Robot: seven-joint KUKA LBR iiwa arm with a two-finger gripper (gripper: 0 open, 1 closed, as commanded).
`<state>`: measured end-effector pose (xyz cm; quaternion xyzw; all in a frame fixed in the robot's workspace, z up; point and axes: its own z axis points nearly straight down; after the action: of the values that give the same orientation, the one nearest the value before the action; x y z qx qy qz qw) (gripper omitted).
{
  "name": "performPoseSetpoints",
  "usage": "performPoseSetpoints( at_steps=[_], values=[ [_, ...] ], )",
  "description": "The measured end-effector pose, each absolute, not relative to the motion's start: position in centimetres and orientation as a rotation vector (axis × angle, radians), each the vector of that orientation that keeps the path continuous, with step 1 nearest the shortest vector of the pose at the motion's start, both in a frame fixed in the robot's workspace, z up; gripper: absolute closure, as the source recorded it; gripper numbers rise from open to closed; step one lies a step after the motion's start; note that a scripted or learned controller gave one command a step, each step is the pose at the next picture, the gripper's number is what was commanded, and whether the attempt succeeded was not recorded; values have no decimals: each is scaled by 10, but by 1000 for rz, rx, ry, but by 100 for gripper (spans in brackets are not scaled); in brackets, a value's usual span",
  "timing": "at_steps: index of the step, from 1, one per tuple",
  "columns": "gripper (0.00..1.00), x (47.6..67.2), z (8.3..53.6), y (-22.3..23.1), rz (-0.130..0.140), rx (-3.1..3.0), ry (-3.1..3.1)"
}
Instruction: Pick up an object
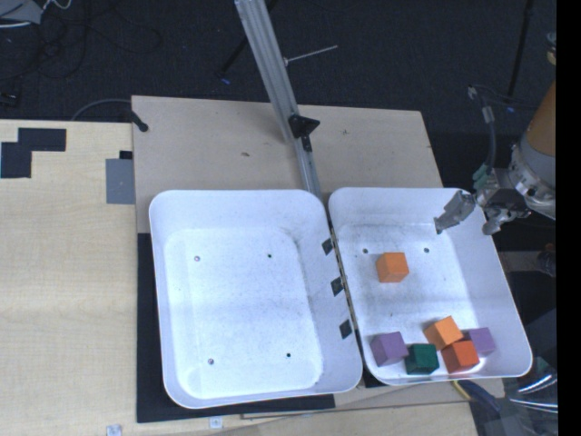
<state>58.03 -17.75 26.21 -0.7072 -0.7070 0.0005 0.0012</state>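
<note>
An orange cube (pixel 392 267) lies alone near the middle of the right bin (pixel 368 212). Along that bin's near edge sit a purple cube (pixel 388 347), a dark green cube (pixel 421 359), an orange cube (pixel 444 331), a red-orange cube (pixel 461 355) and a small purple cube (pixel 481 340), close together. My gripper (pixel 474 212) hangs over the bin's far right rim, open, with nothing between its fingers. It stands well to the right of and beyond the lone orange cube.
The left bin (pixel 238 293) lies beside the right one, with black clips (pixel 332 284) on the shared rims. A grey metal rail (pixel 277 84) slants down from the back toward the bins. Wooden boards surround the bins.
</note>
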Motion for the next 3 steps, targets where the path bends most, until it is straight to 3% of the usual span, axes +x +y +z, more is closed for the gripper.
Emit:
performPoseSetpoints(
  at_steps=[1, 2, 3],
  values=[
    [0, 612, 155, -137, 7, -2212, -2218],
    [100, 613, 170, -140, 3, -2221, -2217],
    [0, 613, 169, -140, 3, -2222, -2216]
  ],
)
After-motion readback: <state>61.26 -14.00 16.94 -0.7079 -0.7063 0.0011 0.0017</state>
